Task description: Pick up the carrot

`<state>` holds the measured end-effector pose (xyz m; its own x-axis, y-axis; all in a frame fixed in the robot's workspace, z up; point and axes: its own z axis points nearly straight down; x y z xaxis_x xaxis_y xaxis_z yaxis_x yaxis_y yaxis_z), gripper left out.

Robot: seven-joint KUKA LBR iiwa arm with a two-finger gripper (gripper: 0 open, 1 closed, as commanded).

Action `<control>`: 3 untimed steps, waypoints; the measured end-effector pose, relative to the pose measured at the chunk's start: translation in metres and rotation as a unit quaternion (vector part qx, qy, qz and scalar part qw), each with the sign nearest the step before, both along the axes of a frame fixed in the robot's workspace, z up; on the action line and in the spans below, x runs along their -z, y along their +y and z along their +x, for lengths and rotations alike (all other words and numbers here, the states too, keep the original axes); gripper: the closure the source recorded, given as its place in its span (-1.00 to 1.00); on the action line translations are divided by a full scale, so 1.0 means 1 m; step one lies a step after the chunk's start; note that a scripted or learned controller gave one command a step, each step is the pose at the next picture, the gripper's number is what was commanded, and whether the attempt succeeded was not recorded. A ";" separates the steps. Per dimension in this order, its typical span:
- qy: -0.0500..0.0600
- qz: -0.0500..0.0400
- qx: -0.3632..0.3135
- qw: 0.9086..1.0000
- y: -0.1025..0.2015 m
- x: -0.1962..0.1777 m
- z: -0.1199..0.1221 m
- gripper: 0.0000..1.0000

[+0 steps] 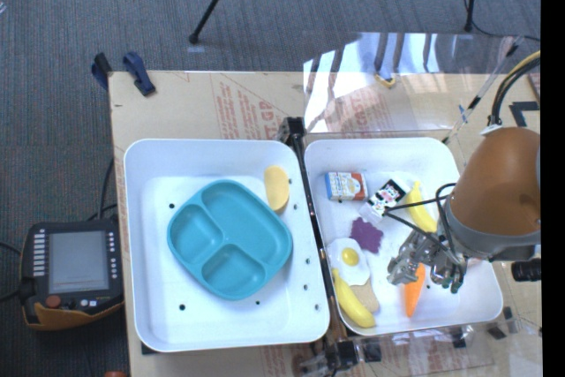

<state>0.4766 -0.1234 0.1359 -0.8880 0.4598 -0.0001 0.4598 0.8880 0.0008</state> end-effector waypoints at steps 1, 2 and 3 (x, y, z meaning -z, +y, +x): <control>-0.003 0.002 -0.021 1.000 0.085 -0.054 0.030 1.00; 0.000 0.000 -0.018 1.000 0.081 -0.051 0.028 -1.00; -0.001 -0.001 -0.026 1.000 -0.003 0.046 0.000 -1.00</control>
<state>0.4768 -0.1266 0.0897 -0.9107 0.4130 -0.0022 0.4130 0.9107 0.0003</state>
